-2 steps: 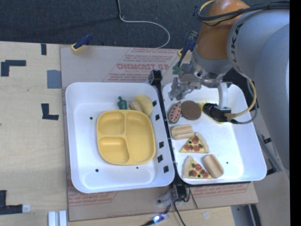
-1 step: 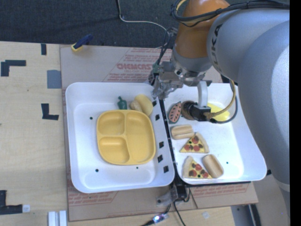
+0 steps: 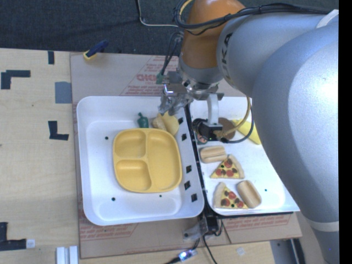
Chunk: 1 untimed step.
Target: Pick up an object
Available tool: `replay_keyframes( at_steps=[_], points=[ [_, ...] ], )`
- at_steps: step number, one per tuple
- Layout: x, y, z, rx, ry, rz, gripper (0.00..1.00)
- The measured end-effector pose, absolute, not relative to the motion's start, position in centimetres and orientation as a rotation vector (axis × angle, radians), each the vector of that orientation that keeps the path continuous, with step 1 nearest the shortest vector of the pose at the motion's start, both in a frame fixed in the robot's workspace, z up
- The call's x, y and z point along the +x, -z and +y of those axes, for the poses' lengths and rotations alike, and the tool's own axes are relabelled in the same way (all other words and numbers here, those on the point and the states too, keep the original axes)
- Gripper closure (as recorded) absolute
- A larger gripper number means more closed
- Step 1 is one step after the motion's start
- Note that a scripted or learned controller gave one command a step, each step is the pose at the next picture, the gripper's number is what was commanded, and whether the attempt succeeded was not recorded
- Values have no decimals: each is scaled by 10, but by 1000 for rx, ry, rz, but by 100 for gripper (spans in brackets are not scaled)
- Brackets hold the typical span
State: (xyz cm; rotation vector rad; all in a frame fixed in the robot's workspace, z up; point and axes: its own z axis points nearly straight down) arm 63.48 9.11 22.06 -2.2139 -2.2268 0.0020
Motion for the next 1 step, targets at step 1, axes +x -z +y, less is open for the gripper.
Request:
replay_keyframes(
  at_steps=[1],
  points=[
    [621, -218, 90, -2220, -6, -2221, 100]
  ],
)
